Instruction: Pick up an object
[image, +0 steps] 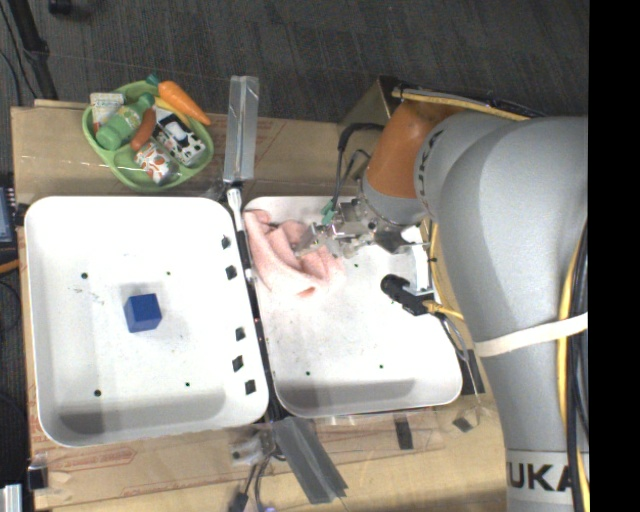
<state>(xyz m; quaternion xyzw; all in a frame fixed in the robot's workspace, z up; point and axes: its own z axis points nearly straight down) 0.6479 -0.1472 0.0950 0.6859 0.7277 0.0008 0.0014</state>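
Pink cloth (285, 255), soft and crumpled, in right bin (360, 385); gripper (335, 232) at its edge, finger state indiscernible. "UKA" lettering on arm base (545, 478). Blue cube (143, 311) in left bin (120, 415).

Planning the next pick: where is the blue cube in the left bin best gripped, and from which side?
Grip the blue cube across two opposite flat side faces, coming straight down from above. It sits alone on the left bin floor, away from the walls, so every side looks reachable.
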